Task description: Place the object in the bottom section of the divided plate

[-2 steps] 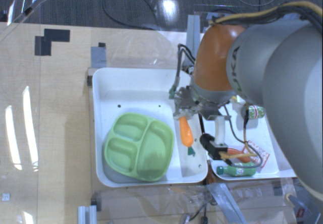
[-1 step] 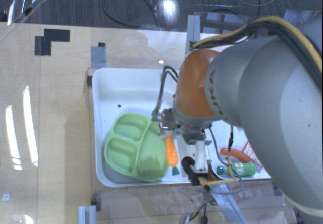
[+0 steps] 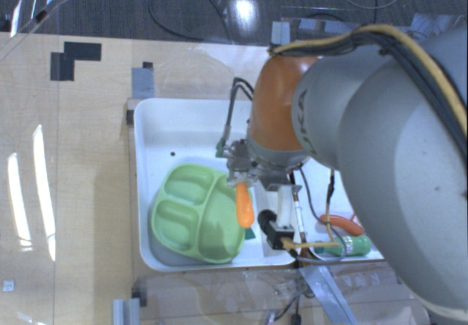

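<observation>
One small orange carrot-shaped toy is pinched upright in the closed end effector, hung right over the light green plastic divided plate's large bottom section, so release there looks intended.

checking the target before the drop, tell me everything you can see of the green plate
The plate is pale green, looks like smooth plastic, and is divided into three sections: two smaller ones on its left and one large one on its right. It lies in the left bin, near the front wall, apparently flat or slightly tilted. An orange carrot hangs under the gripper over the plate's right edge; I cannot tell whether it touches the plate.
</observation>
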Available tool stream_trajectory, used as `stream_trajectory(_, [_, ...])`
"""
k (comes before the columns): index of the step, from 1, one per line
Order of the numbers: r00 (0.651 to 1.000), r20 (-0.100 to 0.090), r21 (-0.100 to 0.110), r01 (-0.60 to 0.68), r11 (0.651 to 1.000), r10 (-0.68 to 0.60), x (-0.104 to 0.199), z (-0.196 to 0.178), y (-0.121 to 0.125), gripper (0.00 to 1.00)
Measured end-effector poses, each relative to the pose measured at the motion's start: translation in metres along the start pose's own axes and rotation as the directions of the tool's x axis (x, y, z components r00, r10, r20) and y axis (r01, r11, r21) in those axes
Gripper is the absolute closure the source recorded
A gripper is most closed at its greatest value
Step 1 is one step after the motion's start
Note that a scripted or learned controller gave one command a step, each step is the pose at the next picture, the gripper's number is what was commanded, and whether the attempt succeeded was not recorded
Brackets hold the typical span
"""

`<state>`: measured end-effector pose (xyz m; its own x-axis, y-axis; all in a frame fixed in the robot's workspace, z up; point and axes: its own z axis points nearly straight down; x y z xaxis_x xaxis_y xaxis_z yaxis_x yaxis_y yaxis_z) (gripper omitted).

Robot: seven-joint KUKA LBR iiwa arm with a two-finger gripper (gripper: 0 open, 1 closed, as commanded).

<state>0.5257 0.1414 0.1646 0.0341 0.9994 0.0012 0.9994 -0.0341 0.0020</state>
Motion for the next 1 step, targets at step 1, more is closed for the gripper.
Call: stream_trajectory(1, [1.0, 0.0, 0.0, -0.001, 1.0, 0.001, -0.0001, 0.0, 0.0, 0.0])
